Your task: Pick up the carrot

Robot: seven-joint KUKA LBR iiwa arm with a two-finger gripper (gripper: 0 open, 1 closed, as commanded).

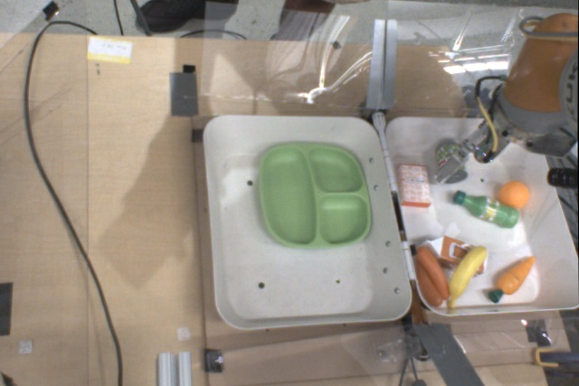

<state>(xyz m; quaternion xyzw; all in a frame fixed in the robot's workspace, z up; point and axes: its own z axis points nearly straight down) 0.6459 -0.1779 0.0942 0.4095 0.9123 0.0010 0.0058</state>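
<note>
One carrot [514, 276] in right bin [552, 303]; labels unreadable.

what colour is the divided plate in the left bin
Light green plate, in the camera view.

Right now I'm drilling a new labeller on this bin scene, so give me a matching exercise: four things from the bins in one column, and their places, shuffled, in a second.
Things:
1. carrot
2. banana
3. green bottle
4. green divided plate

Places:
A. in the left bin, near its middle
B. right bin, beside the orange ball
C. right bin's near right corner
D. right bin's near edge, next to the hot dog

Pairs: 1-C, 2-D, 3-B, 4-A
</note>
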